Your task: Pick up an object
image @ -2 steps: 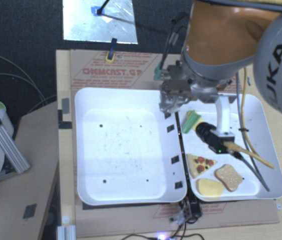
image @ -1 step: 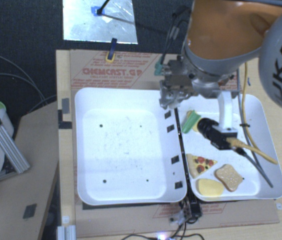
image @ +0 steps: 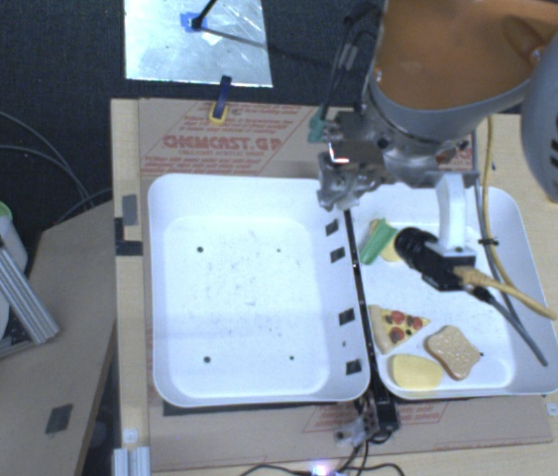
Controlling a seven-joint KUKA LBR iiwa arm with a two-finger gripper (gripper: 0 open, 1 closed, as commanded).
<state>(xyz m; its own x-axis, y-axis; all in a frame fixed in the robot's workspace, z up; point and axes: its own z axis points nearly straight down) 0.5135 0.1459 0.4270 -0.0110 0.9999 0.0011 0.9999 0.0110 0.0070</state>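
Observation:
The right bin (image: 521, 256) holds several toy foods. A green piece (image: 376, 241) lies on a pale yellow piece (image: 393, 251) near the divider. A pizza slice (image: 397, 325), a slice of toast (image: 454, 351) and a yellow round piece (image: 415, 371) lie at the bin's front. My gripper (image: 344, 188) hangs over the far end of the divider between the bins, just up and left of the green piece. Nothing is visibly held in it. The wrist body hides the bin's far part.
The left bin (image: 234, 296) sits beside the right one, with small black tabs (image: 342, 256) along the shared wall. A black fitting on a white bracket (image: 435, 258) and cables (image: 502, 291) hang from the wrist over the right bin. A metal frame (image: 1, 276) stands at far left.

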